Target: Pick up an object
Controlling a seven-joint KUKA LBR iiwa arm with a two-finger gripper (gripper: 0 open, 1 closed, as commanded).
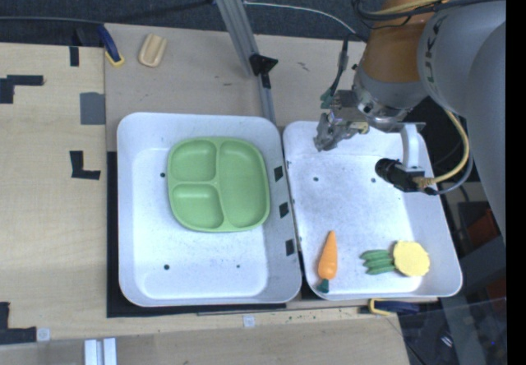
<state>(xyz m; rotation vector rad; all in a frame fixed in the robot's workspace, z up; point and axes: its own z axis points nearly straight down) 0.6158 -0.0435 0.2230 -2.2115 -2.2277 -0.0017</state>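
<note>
Your left bin (136,273) holds a green divided plate (219,183) lying flat in its upper half, three compartments showing. On the bare wooden bench (49,215) beyond the bins you have a small tan block (152,50) near the far edge, with a blue-and-yellow clip (111,44) just beside it on the left. A grey metal pole (234,14) slants down toward the bins' shared far corner; black tape marks (80,164) dot the bench at left.

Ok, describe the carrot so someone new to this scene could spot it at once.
Start at the right-hand white bin. Along its near edge lie three small toys; the carrot is the leftmost, close to the divide between the bins. It alone is orange and tapered, apart from the green pods and yellow disc.
</note>
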